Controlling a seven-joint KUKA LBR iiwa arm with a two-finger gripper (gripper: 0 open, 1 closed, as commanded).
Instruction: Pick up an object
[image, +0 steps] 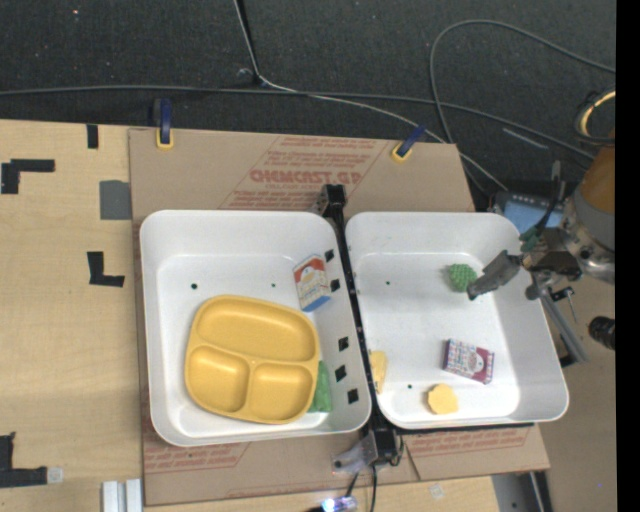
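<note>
Brown cardboard covers the counter (60, 330), and on it sit 2 white bins side by side. From above, the left bin (165, 240) holds 1 yellow divided tray (252, 358), 1 small carton (313, 283) leaning by the shared wall, and 1 green item (321, 388) wedged beside the tray. The right bin (535, 395) holds 1 green bumpy ball (460, 275), 1 purple packet (468, 360), 1 yellow block (441, 400) and 1 pale yellow piece (377, 367) at the divider. The end effector (490, 277) hangs just beside the ball, nothing visibly between its fingers; I cannot tell whether they are released or clenched. Judging by this, no object is lifted yet, so grasp and lift remain.
</note>
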